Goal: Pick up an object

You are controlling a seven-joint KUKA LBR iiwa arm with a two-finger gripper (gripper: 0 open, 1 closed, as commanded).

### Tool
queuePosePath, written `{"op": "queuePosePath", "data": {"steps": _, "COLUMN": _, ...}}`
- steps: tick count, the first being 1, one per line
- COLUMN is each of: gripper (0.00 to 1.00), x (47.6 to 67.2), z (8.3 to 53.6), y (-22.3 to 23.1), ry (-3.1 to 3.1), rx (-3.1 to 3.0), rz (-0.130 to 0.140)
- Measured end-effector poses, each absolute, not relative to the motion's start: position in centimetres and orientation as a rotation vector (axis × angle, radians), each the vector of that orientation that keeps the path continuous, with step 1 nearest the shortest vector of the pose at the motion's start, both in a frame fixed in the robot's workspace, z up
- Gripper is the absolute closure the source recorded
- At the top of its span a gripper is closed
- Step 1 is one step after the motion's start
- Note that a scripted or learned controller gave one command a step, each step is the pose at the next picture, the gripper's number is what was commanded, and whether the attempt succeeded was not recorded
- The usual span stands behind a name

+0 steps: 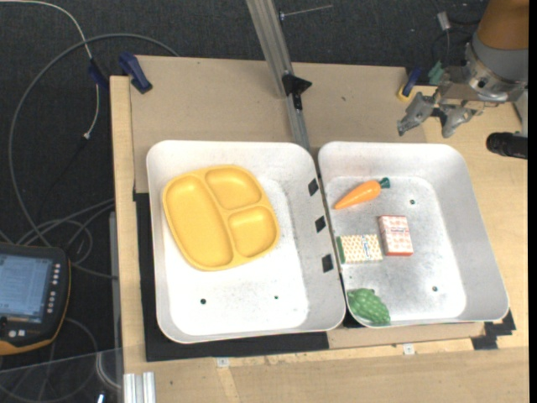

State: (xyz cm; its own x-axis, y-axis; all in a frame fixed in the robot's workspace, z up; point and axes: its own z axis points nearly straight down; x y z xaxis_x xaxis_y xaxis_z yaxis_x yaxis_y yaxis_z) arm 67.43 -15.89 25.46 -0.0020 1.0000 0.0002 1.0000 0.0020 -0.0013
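**benchwatcher:** So how far along is this pick? Looks to me like nothing's been grabbed yet.

**gripfan22:** Yeah, I'd call it the very start. The end effector is up in the upper right of the frame, over the bare surface just above the right bin, not over anything it could take. Its two fingers are spread apart, with nothing between them.

**benchwatcher:** What's on offer then?

**gripfan22:** All in the right bin: a carrot near the upper left of that bin, a red box around the middle, a pale box just left of it and close to touching, and a green thing at the bottom left edge, can't tell what it is. The left bin has a yellow tray with three compartments.

**benchwatcher:** So what's left?

**gripfan22:** Pretty much everything, I'd guess: move in over the bin, come down on one item, close, lift. Carrot's the nearest and sits on its own, so it seems the easy choice. The two boxes being so close could make a clean grab awkward.
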Motion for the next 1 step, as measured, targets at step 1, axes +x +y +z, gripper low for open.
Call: {"op": "queuePosePath", "data": {"steps": 1, "gripper": 0.0, "x": 67.43, "z": 25.46, "y": -15.9, "ry": -2.223, "rx": -2.219, "rz": 0.002}}
